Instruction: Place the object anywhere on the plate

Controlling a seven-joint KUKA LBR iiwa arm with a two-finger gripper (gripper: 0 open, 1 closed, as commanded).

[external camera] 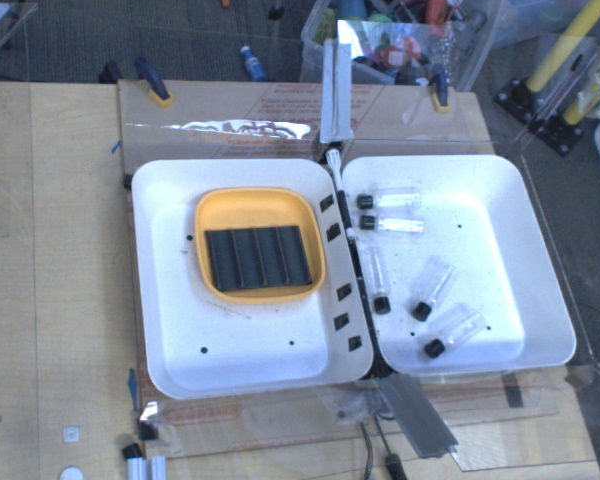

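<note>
Five clear vials with black caps (pixel 432 286) lie loose in the right bin (pixel 500 183), well apart from the yellow plate (pixel 260 203) in the left bin (pixel 170 268), which already carries a dark ribbed block (pixel 258 258). I cannot tell the state of the jaws. A smooth round vial could likely roll or slip when pinched, and the clear bodies are hard to make out against the white.

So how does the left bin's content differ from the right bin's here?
The left bin holds one yellow plate carrying a dark ridged block; the right bin holds five loose clear vials with black caps. The plate sits centred; the vials lie scattered at different angles. Both bins are shallow and white.
</note>
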